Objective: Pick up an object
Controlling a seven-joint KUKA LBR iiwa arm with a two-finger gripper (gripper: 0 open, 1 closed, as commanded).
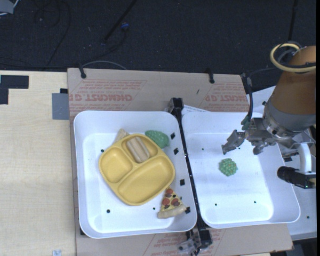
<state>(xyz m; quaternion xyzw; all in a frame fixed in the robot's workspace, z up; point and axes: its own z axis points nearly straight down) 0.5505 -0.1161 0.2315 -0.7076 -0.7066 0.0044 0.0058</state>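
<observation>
The gripper [244, 143] hangs open and empty just beside the green ball [228, 167] — probably getting ready to grab it.

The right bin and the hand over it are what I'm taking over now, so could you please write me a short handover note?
Hand: above the right bin, holding nothing, just up and right of the green bumpy ball.
Ball: lying alone on that bin's floor, apart from the hand.
Left bin: yellow divided plate with a hot dog in one compartment, a green piece and a pizza slice beside it.
Done: nothing picked.
Left: grasp and lift an object.
</observation>
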